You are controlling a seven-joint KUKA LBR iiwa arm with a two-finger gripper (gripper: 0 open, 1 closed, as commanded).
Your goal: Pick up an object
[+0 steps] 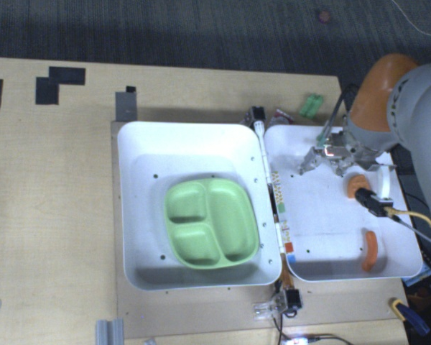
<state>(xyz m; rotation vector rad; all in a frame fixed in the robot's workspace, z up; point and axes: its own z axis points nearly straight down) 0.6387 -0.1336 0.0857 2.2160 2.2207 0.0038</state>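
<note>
Looks like a robotics lab. Plain plywood bench [50, 214] with black tape marks [57, 83] stuck on far left of the left bin [133, 192], dark carpet [165, 16] beyond. Two white bins butted together, the right bin [323, 254] just beside the left one, a marked strip [276, 207] along the seam between them. Loose cable [402, 9] trailing on the carpet, well up and right of the left bin. Small connectors and wires [287, 304] just below its lower right corner. Grey arm [416, 110] with an orange band [377, 92] over the right bin. Green divided plate [210, 221] inside the left bin.
</note>
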